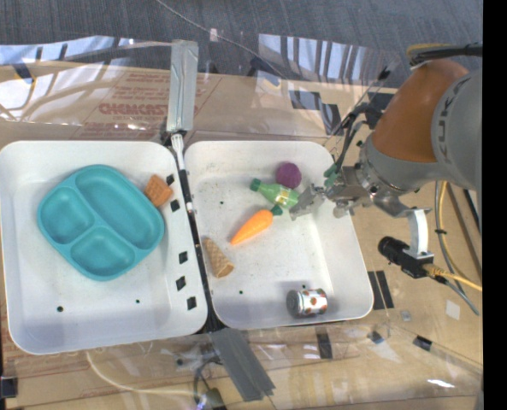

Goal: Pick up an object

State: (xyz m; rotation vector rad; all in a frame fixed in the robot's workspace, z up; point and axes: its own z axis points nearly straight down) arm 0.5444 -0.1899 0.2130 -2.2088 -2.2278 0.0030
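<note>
Green bottle (pixel 278 193) lies in right bin (pixel 347 293) beside carrot (pixel 253 226); tool (pixel 307 202) just right of it, spread or pinching unclear.

Position: one fixed camera above the surface (pixel 262 101).
Facing: downward at a slant.
Distance: moderate; left bin (pixel 22 314) and right bin (pixel 347 280) both fit whole.
Arm (pixel 424 126): enters from the right.

A teal divided plate (pixel 99 220) lies in the left bin (pixel 14 314), an orange block (pixel 159 190) touching its rim.
</note>
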